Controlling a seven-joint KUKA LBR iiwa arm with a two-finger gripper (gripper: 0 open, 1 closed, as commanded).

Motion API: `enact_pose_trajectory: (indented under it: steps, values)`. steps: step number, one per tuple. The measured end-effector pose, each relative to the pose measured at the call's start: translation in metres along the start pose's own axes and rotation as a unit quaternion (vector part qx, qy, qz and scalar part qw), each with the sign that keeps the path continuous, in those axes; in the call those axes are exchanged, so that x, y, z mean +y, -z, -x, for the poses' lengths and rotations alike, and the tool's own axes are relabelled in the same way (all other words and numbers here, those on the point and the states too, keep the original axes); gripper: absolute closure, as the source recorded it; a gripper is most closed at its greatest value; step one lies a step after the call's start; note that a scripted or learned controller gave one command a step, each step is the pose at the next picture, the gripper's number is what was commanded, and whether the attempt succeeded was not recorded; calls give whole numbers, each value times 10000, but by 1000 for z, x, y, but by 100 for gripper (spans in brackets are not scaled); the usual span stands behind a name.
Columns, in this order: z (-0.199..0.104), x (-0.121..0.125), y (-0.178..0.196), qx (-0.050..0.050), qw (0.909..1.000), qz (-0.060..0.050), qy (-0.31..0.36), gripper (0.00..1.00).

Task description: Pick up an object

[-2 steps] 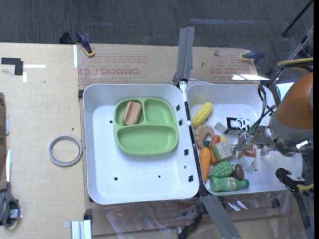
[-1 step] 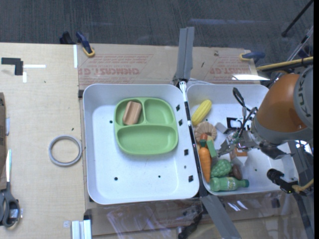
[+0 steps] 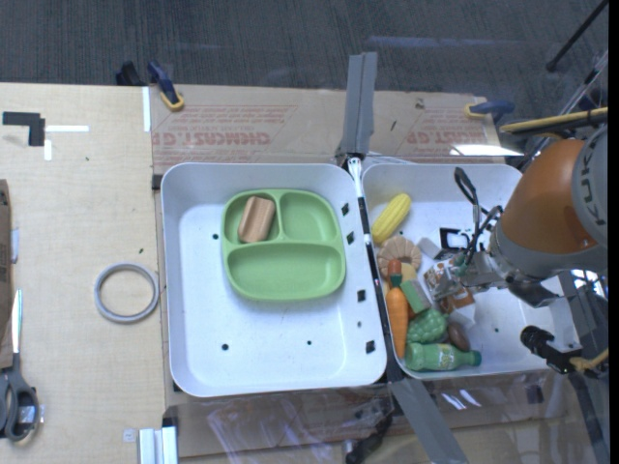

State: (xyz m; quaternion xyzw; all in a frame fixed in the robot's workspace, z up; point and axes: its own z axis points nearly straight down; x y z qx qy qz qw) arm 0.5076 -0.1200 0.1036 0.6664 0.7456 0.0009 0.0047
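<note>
Two bins, claw [image 3: 447,280] grip unclear, right bin [image 3: 503,351] crowded leftward, bare floor near its right wall.

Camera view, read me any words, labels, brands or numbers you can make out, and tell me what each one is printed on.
"CHEMCAZ, GR": red print on the cardboard sheet behind the left bin, seen upside down; reading uncertain, partly cut off.
More red print on the cardboard behind the right bin: too blurred to read.
Green bottle label: too small to read.
Arm: dark letters at the frame edge, cut off, unreadable.
</note>
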Motion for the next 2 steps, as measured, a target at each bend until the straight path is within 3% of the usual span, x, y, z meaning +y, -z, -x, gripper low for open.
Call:
enact_pose_trajectory:
  steps: [1,2]
  values:
    - [-48,11,88,20,9944,-50,-1051,100]
    - [-63,-2,87,17,9839,-66,-1787,100]
